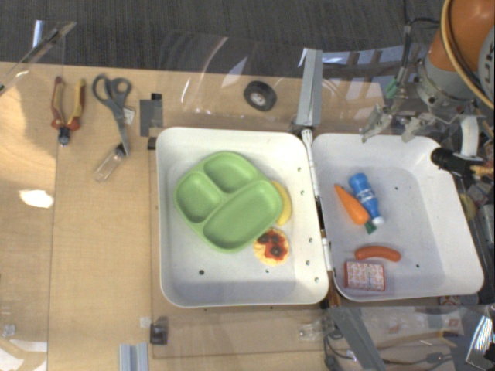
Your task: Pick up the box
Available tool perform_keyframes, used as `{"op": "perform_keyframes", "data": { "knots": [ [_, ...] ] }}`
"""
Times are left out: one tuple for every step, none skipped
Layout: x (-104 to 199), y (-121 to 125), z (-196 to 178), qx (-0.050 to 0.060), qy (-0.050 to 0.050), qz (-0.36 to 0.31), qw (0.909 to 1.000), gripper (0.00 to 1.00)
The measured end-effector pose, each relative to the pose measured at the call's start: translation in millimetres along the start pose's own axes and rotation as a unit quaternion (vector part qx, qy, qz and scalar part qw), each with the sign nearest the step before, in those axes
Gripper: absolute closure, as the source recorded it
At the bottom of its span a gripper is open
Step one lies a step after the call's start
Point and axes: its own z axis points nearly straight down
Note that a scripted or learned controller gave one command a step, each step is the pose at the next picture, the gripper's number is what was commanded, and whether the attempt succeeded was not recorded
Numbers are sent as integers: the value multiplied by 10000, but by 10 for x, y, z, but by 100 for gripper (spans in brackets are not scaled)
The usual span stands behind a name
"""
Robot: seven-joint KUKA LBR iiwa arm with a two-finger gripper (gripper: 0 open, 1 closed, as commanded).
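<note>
The box [365,276] is small and flat with a pinkish patterned top. It lies near the front edge of the right bin [441,230]. My gripper [387,132] hangs over that bin's far rim at the upper right, well away from the box. Its two fingers are spread apart with nothing between them. The grey arm with its orange band [464,22] comes in from the top right corner.
The right bin also holds an orange carrot [352,205], a blue bottle [365,199] and a red sausage [378,253] just behind the box. In the left bin lie a green divided plate [228,201] and yellow and red toy food [272,246]. Scissors, pliers and a tape roll lie on the bench.
</note>
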Motion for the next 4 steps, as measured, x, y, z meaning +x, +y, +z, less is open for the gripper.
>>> {"op": "perform_keyframes", "data": {
  "knots": [
    [292, -218, 1398, 11, -1, 172, 9999, 0],
    [-15, -669, 1593, -72, -20, -1073, 9942, 0],
    [-649, -808, 1568, -27, -20, -1045, 9945, 0],
    [-856, -8, 1630, -22, -14, -369, 9993, 0]
  ]
}}
